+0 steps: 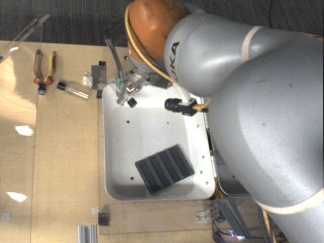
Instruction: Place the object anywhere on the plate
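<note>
The one grey arm (pixel 243 85) reaches over the white bin (pixel 114 186), and its tool (pixel 124 92) hangs at the bin's far left corner; how the tool stands I cannot tell. One dark ribbed plate (pixel 164 168) lies near the bin's near edge. One small black object (pixel 131 103) sits just beside the tool, well apart from the plate. The pick-up step seems in hand; next, a sure grip. One pair of pliers (pixel 43 70) rests by the table's far left edge.

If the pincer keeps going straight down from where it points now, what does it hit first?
Probably the bare white floor of the bin near its top-left corner; the pincer hangs there. The dark ribbed plate lies well off. Depth is unclear.
</note>
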You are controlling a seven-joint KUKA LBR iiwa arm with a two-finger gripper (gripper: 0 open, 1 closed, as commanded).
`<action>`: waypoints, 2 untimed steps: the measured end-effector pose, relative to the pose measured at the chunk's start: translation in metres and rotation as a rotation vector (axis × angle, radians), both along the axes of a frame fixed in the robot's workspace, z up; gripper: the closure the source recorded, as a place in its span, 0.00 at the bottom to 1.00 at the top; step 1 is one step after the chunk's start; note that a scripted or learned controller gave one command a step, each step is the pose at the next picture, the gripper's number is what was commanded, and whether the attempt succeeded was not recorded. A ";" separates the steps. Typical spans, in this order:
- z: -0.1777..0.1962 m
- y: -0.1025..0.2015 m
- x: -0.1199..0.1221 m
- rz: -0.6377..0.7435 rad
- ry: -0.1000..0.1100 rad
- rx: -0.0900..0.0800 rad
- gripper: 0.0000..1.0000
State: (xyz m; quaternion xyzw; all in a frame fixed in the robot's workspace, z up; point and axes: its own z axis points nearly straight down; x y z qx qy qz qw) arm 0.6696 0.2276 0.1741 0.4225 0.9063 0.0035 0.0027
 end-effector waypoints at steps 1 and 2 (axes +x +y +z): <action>-0.010 0.001 -0.011 0.594 0.000 -0.005 1.00; -0.070 0.005 -0.006 0.226 -0.008 -0.003 1.00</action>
